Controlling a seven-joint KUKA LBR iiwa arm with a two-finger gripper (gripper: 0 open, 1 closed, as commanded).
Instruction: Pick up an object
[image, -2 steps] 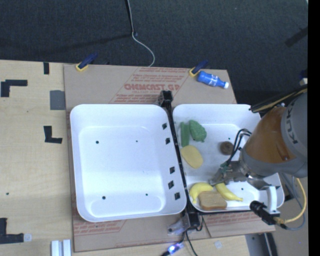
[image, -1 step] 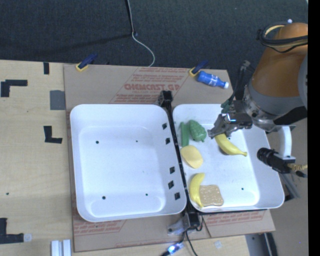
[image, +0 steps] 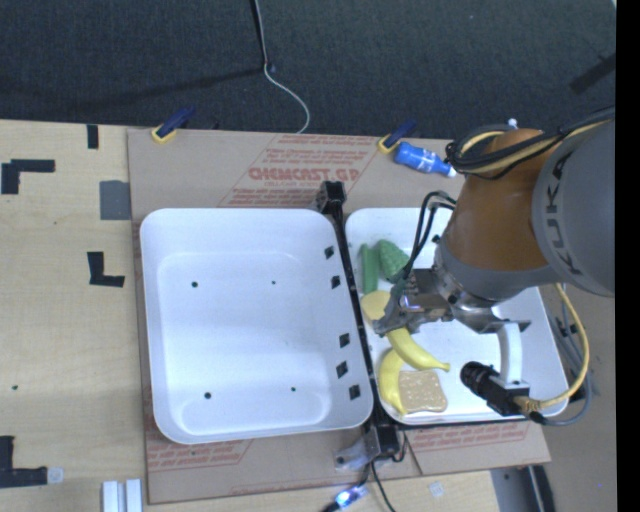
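Cardboard (image: 290, 180), printed with red lettering, covered the middle of the pale wooden surface (image: 60, 330) and carried both white bins. Black tape marks lay on the bare wood toward the surface's left edge. Dark carpet (image: 150, 60) ran along beyond the far edge, crossed by a thin pale cable (image: 285, 90). Yellow-and-blue clamps (image: 172, 122) pinned the cardboard at its far corners.

White and shallow, the left bin (image: 240, 320) sat against the right bin (image: 535, 335), a black divider (image: 345, 290) between them. The grey arm (image: 540, 220) with its orange band reached over the right bin, and the gripper (image: 405, 305) hung low near that bin's left wall. Whether its fingers were open or closed could not be told.

A banana (image: 415, 350) lay just under the gripper. A green object (image: 382, 262) sat toward the bin's far-left corner. A slice of toast (image: 422, 392) rested on a yellow object (image: 388, 382) at the near-left corner.
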